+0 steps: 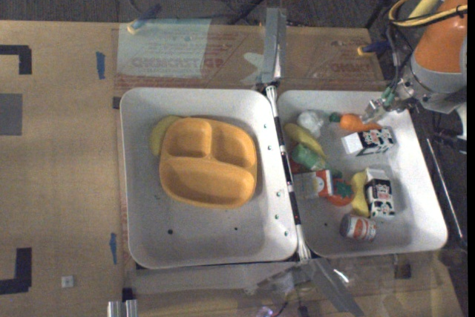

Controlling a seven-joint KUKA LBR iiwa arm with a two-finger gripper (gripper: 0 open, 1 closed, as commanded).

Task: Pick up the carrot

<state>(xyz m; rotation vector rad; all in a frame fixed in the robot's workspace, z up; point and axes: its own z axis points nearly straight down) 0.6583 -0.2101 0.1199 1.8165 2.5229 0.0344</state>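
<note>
The carrot (353, 122) is orange with a small green top at its left end. It lies along the far edge of the right bin (423, 182), just above a milk carton (369, 141). My gripper (380, 108) hangs from the grey and orange arm at the right and sits right at the carrot's right end, slightly above it. Its tip is small and partly blurred here, and I cannot make out whether it touches the carrot.
The right bin also holds a banana (304, 138), a white crumpled item (312, 119), a green bottle (307, 157), a second milk carton (379, 194), a can (358, 227) and a red toy (338, 194). An orange divided plate (208, 162) lies in the left bin (141, 219).
</note>
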